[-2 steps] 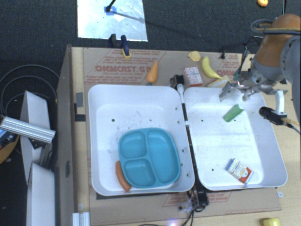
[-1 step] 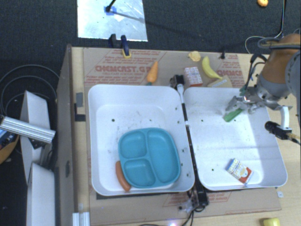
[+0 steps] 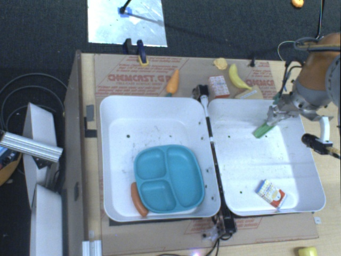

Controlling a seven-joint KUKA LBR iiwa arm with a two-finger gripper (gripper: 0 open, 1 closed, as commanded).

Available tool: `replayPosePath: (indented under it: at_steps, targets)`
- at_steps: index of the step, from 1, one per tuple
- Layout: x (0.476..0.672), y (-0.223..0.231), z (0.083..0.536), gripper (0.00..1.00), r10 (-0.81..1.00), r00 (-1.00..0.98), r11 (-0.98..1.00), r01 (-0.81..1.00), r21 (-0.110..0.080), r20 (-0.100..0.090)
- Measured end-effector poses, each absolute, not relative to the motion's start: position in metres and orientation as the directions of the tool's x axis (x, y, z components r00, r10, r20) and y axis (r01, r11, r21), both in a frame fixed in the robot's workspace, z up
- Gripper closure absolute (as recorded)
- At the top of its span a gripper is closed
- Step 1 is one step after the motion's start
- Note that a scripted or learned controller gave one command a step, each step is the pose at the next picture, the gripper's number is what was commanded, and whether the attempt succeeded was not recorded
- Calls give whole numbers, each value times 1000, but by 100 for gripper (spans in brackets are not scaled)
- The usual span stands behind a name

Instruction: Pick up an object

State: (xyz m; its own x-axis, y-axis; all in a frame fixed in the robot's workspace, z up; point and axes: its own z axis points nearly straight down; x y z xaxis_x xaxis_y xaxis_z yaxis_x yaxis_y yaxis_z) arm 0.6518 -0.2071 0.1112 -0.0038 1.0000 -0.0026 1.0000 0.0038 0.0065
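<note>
Arm: grey with an orange band, enters from the right, wrist over the upper right part of the right bin.
Gripper: lowered over the right bin near its back wall, tip at the upper end of the green block; finger state cannot be told at this slant.
Green block: small elongated piece, tilted diagonally, in the upper middle of the right bin, touching or directly under the gripper tip; held or merely touched, cannot be told.
Right bin: shallow, white, also contains a small carton.
Small carton: white with blue and red print, lying flat near the front right corner, well apart from the green block.
Left bin: shallow, white, touching the right bin along the centre seam.
Divided plate: teal, three compartments, lying in the front half of the left bin.
Toy sausage: orange, lying just beside the front left edge of the divided plate.
Surface: cardboard-covered, behind the bins carries a toy carrot, a small pink box, a toy banana and a pale yellow piece.
</note>
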Motion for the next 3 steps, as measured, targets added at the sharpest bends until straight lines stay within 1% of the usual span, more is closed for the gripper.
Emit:
replayPosePath:
  at_steps: [1, 2, 3]
  targets:
    - [598, -192, 169, 100, 1000, 0, 0, 1000, 3, 0]
    - [604, -165, 226, 100, 1000, -7, 7, 1000, 7, -1]
    - [603, -166, 223, 0, 1000, -3, 3, 1000, 3, 0]
